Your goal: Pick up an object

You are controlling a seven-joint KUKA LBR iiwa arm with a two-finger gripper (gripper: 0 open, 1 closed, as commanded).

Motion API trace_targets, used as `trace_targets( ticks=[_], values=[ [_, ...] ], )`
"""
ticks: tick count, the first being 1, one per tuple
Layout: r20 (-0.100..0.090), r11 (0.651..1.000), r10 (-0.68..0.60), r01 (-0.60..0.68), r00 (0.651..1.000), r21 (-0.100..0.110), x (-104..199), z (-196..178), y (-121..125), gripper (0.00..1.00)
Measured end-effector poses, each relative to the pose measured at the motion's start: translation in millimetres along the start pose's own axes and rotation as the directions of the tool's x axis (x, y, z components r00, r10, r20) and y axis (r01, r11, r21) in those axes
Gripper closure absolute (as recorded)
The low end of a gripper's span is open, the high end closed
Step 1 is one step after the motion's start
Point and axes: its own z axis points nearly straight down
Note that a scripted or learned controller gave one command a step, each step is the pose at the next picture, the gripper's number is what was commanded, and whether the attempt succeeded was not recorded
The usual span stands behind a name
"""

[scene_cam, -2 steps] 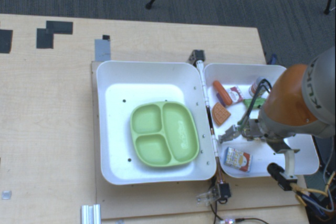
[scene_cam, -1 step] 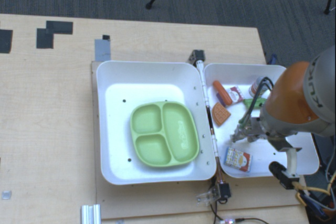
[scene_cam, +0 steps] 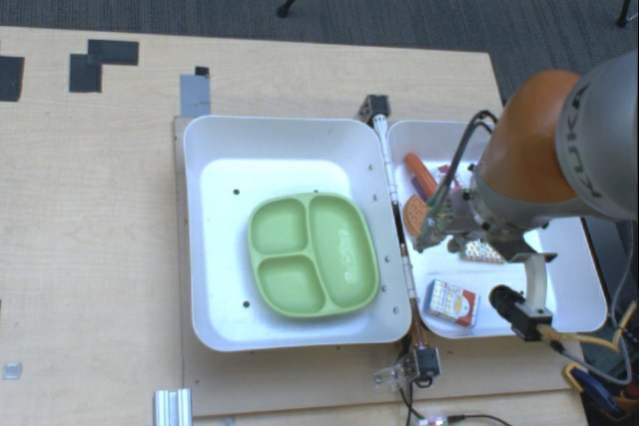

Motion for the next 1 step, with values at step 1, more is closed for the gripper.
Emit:
trace_targets(
  ticks=[1],
  values=[
    [0.000,1.000,-0.001,0.001,1.000,0.001,63.9,-15.4,-5.9,1.00]
  ],
)
